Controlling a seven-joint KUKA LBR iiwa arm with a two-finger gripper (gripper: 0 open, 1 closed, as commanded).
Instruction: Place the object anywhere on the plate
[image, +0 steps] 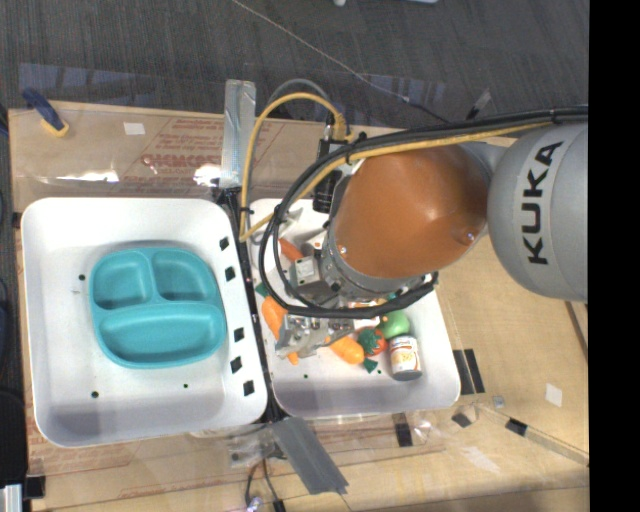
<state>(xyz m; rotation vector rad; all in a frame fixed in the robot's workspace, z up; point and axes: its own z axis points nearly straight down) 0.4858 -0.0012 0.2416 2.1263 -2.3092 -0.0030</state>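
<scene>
Camera view reads "KUKA" in black on the grey arm (540, 215), whose orange band hangs over the right bin (440, 385). The gripper (312, 335) is low among toys there: a carrot (348, 349), green piece (396, 324) and labelled jar (404, 357), print unreadable. Finger state: cannot tell. The teal plate (155, 305) sits in the left bin (50, 240).

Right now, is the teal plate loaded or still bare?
Bare. The teal plate in the left bin shows all three compartments with nothing in them; the toys, including a small jar, lie in the right bin.
</scene>
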